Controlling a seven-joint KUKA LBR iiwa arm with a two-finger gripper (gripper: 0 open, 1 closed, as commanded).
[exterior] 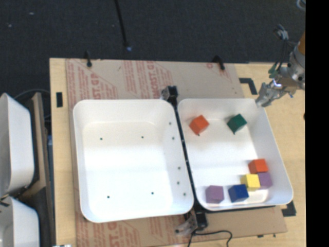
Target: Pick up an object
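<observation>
Nothing is picked up yet: our gripper point(267, 94) hangs over the right bin's point(280, 161) far corner, holding nothing; whether it is open we cannot tell. The green block point(236, 123) lies nearest, the orange block point(199, 124) beyond.

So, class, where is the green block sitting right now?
The green block lies in the right bin, near its far edge, right of the orange block, apart from it.

Dark speckled carpet floor point(169, 19) from 9 through 12 to 3 o'clock; thin black cable point(120, 19) at 11; light plywood bench top point(64, 153) centre; white box-shaped unit point(14, 143) at 9 o'clock; even overhead light
</observation>
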